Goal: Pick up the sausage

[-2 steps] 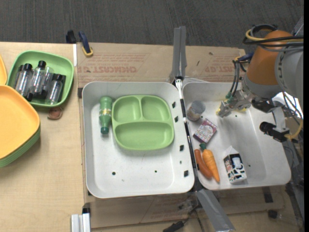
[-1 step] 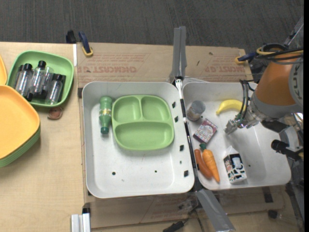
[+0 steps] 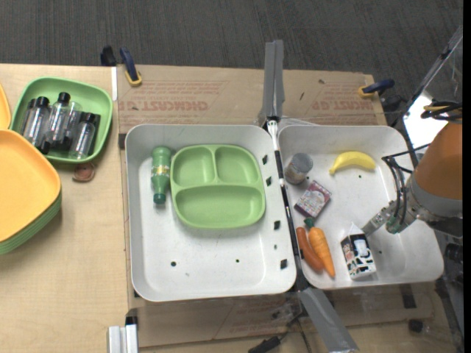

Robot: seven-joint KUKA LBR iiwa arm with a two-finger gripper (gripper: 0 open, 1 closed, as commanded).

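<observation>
The sausage [image 3: 303,245] is a short reddish-brown piece lying along the left wall of the right bin [image 3: 412,271], near its front. It touches the carrot [image 3: 321,251] on its right. My gripper [image 3: 372,225] hangs low over the right part of the same bin, just above and to the right of a small white carton [image 3: 358,257]. It is roughly a hand's width to the right of the sausage, with nothing visibly in it. The arm's orange band [image 3: 447,160] shows at the right edge.
The right bin also holds a banana [image 3: 352,161], a grey can [image 3: 299,168] and a purple packet [image 3: 313,198]. In the left bin [image 3: 213,271] lie a green divided plate [image 3: 218,186] and a green bottle [image 3: 160,173]. A green tray of bottles [image 3: 62,120] and yellow plates [image 3: 26,197] sit far left.
</observation>
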